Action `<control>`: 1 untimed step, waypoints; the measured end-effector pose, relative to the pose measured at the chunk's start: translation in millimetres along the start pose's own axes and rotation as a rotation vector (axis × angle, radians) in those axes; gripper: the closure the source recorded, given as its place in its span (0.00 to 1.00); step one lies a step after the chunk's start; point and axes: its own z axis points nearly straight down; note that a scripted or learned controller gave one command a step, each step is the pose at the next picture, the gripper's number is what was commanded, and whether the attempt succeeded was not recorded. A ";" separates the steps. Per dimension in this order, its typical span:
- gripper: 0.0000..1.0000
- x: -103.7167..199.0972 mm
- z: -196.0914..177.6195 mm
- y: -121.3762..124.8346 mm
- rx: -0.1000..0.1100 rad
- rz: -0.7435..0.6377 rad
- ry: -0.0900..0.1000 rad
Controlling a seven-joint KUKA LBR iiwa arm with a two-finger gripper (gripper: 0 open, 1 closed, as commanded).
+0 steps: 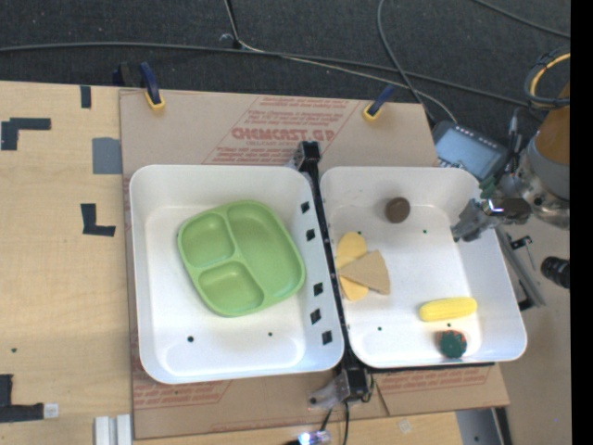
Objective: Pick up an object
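The end effector (468, 221) hangs over the right edge of the right bin (482, 286), reaching in from the arm (547, 170) beyond that rim. Nothing sits between its fingers; how wide they stand is too small and blurred to make out, so I cannot tell.

Everything that could be picked up lies in that right bin. Nearest is a small brown ball (397, 209) toward the far wall, well apart from the end effector. Further in, by the divider, lie a tan wedge (368, 273) and a yellow slice (350, 248), overlapping each other. At the near right corner sits a yellow corn cob (448, 310) with a small green piece (452, 344) just beside it. The left bin (157, 248) holds a green divided plate (241, 257), and both bins rest on a cardboard sheet (278, 128) on the worktop.

The risks, as I judge them: the ball will likely roll away if a finger nudges it off-centre; the flat wedge and slice give little height to grip; and a descent close to the bin wall could catch the rim.
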 end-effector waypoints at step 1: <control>1.00 -0.2 -41.7 1.1 0.002 0.000 0.001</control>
